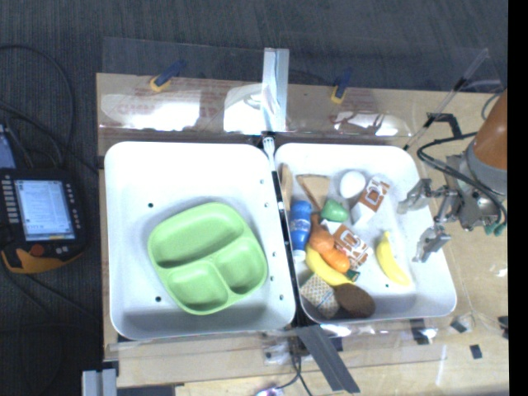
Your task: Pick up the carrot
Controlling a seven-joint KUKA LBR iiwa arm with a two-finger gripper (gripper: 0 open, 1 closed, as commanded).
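We see the carrot [329, 252] lying in the right bin [412, 172] amid clutter, its long axis running from far-left to near-right, well to the left of our gripper [435, 221], whose jaws stand apart at the bin's right edge, holding nothing.

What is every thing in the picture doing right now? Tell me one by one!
carrot: lying in the right bin's pile, not picked up.
claw: over the right bin's right edge, nothing between its fingers.
green plate: flat in the left bin, nothing on it.
loose banana: lying by itself near the claw.
blue bottle: lying by the bins' divider.
right bin: crowded with toys.
handheld screen: lit up, left of the bench.
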